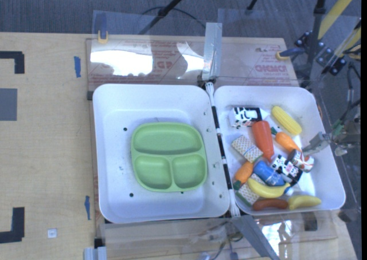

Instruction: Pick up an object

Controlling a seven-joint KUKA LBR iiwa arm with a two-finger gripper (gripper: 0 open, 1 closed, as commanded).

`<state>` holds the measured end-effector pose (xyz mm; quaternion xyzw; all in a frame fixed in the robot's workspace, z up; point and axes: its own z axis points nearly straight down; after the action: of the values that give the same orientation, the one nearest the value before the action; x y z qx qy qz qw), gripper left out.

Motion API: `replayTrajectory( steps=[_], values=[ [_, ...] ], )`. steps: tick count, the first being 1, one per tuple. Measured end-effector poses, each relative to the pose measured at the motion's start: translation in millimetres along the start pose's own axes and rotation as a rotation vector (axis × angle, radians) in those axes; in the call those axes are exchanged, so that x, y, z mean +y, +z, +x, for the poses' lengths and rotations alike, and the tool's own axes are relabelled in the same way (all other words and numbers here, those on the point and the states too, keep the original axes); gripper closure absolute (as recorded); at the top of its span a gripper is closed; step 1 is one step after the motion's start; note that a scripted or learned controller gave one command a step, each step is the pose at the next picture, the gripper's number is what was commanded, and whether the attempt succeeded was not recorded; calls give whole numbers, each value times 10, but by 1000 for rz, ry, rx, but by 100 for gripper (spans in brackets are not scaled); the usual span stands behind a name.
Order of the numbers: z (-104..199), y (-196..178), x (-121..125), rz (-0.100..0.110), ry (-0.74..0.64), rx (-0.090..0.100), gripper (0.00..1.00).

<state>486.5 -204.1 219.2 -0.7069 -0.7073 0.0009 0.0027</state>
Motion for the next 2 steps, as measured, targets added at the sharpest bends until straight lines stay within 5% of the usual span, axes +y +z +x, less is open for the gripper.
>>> replayTrajectory(
  steps=[1,2],
  values=[
    [7,626,663,-4,183,-2,0],
    [107,1325,874,-6,161,4,0]
  ],
)
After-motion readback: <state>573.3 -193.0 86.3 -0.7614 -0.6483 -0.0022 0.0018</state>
